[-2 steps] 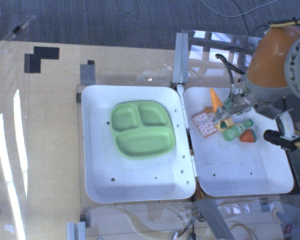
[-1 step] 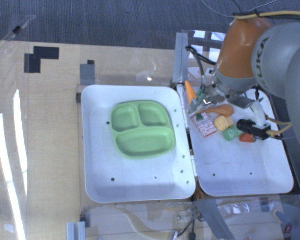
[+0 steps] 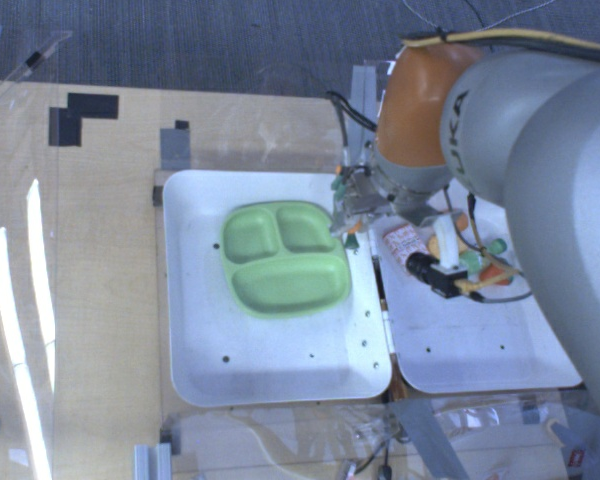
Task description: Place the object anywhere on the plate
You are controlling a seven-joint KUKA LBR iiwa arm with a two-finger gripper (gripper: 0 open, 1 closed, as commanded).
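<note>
Plate (image 3: 285,258), green, lies at the gripper's (image 3: 348,211) nine o'clock; whether the gripper is clamped on anything cannot be told, so the arm (image 3: 540,138) should travel leftward slowly.

**Lettering legible in one place only**

Printed in dark capitals on the grey arm casing (image 3: 500,118), just right of the orange band: part of the maker's name, running vertically, "KUKA" as far as can be made out, with some letters cut off by the curve of the shell. Also a small packet (image 3: 400,238) in the right bin with red-and-white printing, too blurred to read. No numbers, labels or signs readable on the green plate, the bins or the worktop.
</note>
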